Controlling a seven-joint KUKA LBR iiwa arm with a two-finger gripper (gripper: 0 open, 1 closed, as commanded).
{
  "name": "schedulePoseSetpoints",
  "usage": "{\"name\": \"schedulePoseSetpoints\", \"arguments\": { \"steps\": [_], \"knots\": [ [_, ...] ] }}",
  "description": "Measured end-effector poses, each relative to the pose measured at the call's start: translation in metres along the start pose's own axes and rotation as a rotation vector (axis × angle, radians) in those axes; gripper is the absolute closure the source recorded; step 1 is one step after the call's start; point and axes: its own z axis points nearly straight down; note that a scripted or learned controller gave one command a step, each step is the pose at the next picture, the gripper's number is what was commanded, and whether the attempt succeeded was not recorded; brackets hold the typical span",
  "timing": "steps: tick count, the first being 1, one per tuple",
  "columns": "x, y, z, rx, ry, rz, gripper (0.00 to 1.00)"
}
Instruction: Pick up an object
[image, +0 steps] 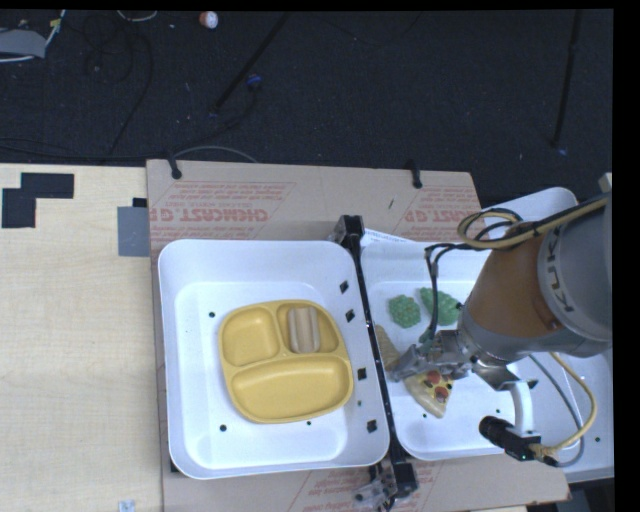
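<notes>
The arm (520, 300), grey with an orange band, reaches in from the right over the right bin (470, 450). Its gripper (420, 362) is low in that bin, just above a toy pizza slice (433, 392) with red spots. A tan wedge-shaped piece (385, 343) lies left of the gripper, against the divider. Two green toy vegetables sit behind the gripper: one (404, 309) in plain sight, the other (440, 303) partly covered by the arm. I see nothing clearly held.
The left bin (190, 300) holds a yellow divided plate (285, 380) with a tan bun-like item (302, 329) in its upper right compartment. A black divider (366, 340) runs between the bins. Cables (560, 415) trail from the arm over the right bin's near corner.
</notes>
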Motion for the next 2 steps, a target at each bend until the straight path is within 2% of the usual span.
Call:
{"name": "schedulePoseSetpoints", "arguments": {
  "steps": [1, 2],
  "knots": [
    [-0.001, 0.001, -0.011, -0.002, 0.000, 0.005, 1.00],
    [0.004, 0.005, -0.072, -0.001, 0.003, -0.005, 1.00]
  ]
}}
